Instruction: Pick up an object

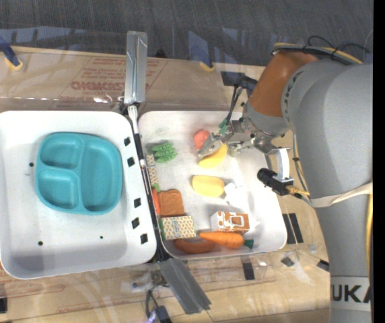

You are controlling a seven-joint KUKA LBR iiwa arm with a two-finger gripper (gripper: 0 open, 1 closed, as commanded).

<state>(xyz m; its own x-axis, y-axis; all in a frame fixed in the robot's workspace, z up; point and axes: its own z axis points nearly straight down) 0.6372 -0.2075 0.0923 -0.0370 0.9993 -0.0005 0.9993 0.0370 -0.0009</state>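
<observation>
- Item: yellow toy (213, 156), a small wedge-shaped play-food piece, lying in the upper part of the right bin (268, 210), just beside a red-orange piece (201, 138).
- Handling, judged: likely light, hollow plastic; stiff, smooth and somewhat slippery; not fragile. The curved top may squirt out of a narrow pinch.
- Hold, judged: across its short width, fingers on the flatter flanks, low on the body.
- Gripper (218, 142): directly over the yellow toy's upper edge, touching or nearly so; whether the fingers are spread or closed cannot be told, nor whether the toy is between them.
- Arm (320, 120): reaches in from the right, orange band above the wrist, wrist bent down and leftward into the bin.
- Nearby: second yellow piece (207, 185) at mid-bin; carrot (223, 238) by the near wall; teal tray (79, 171) in the left bin (17, 247).
</observation>
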